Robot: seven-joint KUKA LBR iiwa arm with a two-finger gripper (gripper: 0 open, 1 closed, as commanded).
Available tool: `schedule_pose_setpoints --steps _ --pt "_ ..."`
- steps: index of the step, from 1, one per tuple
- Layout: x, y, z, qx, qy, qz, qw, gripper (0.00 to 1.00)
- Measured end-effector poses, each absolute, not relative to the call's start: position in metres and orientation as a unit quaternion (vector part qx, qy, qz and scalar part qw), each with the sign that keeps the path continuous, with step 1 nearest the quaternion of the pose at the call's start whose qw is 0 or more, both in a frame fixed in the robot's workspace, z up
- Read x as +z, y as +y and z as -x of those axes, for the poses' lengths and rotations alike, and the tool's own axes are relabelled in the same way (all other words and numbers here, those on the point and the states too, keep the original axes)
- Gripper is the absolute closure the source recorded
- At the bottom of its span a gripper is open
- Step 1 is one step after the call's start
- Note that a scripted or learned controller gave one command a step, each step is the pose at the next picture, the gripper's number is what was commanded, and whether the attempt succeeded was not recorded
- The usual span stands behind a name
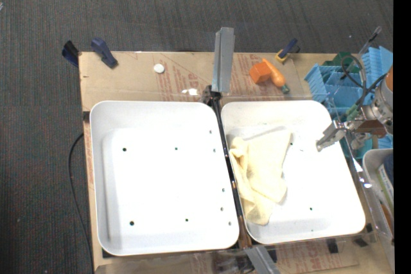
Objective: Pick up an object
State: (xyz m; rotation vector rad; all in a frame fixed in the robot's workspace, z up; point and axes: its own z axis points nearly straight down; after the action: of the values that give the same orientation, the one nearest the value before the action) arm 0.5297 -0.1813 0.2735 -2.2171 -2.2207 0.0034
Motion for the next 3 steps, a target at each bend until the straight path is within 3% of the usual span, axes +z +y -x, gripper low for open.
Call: schedule_pose_setpoints --steps 1,2,3 --pt "0.199 -0.213 -0.537 0.0009 -0.728 0.685 0.003 0.00" --pt "0.086 -0.137 -0.570 0.0003 -0.687 0.727 0.002 0.00" --pt "0.086 -0.094 -0.566 0.0009 -0.745 0.667 0.002 0.00"
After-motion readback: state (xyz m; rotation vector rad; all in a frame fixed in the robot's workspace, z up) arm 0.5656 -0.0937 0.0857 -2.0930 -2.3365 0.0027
